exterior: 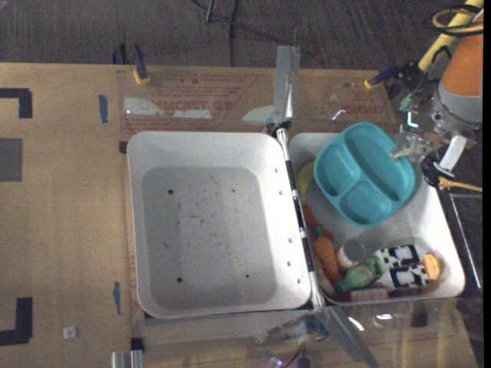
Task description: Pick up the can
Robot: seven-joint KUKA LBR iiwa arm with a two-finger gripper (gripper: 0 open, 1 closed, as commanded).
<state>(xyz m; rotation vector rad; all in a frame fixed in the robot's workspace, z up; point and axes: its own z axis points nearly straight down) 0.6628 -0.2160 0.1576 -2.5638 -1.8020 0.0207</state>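
Hovering at the far right edge of the right bin (pixel 449 228), my gripper (pixel 410 146) sits just beside the rim of the teal tray (pixel 364 173), maybe touching it; can't tell whether it's spread or pressed together, too blurred, and I see nothing held. The can (pixel 352 251), as best I judge, is the small grey cylinder standing near the bin's front, between the carrot (pixel 326 256) and the cow-print thing (pixel 405 267), w/ a green bottle (pixel 360 274) just in front of it. It's well apart from me, w/ the tray between us. Left bin (pixel 203 221) sits next door. Risks from here: coming down where I am now, I'd likely grab or tip the tray instead of the can, since the tray lies tilted over other stuff and could slide. At the can, the clutter is tight, so a finger could land on the carrot or bottle and knock the can over, or I'd close on the wrong item.
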